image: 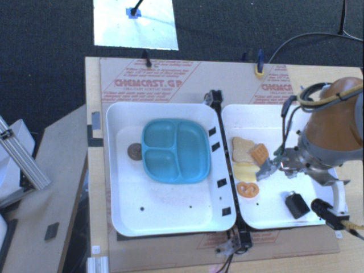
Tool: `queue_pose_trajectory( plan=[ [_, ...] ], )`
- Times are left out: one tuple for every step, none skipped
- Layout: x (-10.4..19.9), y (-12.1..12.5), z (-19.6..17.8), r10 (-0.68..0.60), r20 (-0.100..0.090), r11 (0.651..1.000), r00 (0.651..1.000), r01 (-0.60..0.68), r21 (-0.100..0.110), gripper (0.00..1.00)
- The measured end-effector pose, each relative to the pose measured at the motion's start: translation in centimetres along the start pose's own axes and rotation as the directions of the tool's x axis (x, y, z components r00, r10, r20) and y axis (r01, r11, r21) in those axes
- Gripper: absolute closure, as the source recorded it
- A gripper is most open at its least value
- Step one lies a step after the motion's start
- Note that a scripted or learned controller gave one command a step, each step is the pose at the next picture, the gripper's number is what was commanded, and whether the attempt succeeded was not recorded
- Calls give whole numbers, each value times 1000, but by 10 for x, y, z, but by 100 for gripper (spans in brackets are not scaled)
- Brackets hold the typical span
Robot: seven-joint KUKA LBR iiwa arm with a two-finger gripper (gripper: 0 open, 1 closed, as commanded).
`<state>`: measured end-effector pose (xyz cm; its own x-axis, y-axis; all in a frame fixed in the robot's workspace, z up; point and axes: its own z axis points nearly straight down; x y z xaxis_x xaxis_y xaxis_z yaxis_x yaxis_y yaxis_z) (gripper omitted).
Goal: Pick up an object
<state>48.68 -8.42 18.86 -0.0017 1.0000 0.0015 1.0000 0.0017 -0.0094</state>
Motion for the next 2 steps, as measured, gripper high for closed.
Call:
queue_pose_trajectory(
  plan=[
    [0,2,-4,-2,1,1000,1000,2,-10,0],
    [-9,0,54,1,0,1000,1000,-1,-4,0]
  ],
)
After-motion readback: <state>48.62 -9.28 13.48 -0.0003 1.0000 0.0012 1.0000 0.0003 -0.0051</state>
